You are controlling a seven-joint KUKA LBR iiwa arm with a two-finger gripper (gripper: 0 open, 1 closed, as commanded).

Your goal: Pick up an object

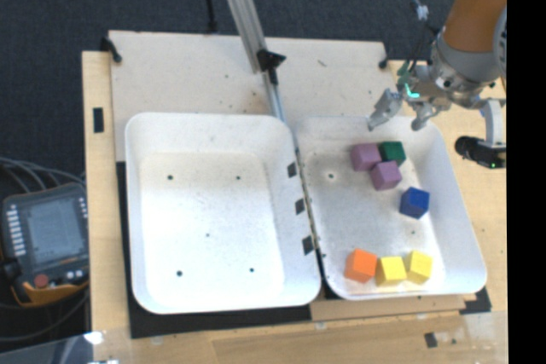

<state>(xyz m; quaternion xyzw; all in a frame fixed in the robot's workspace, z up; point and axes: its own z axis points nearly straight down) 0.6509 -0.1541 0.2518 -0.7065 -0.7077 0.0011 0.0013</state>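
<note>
On the counter (98,183), the left bin (136,132) lies beside the right bin (465,217), their inner rims touching along the middle. A slanted metal post (243,4) rises from behind the point where the two rims meet.

In the right bin, an orange cube (361,265) sits near the front rim, with a yellow cube (392,270) just beside it and a second yellow cube (420,266) touching that one, the three forming a row that runs left to right. Toward the back, a purple cube (366,155) and another purple cube (386,175) touch at a slant, and a green cube (392,152) is pressed against the first purple one's right side. A blue cube (415,202) stands apart, turned corner-on. None of the cubes has a clear long axis.

The end effector (399,117) hangs above the bin's back rim, just behind the green cube, its two fingers spread and pinching nothing. The arm (473,13) rises from it toward the upper right.
</note>
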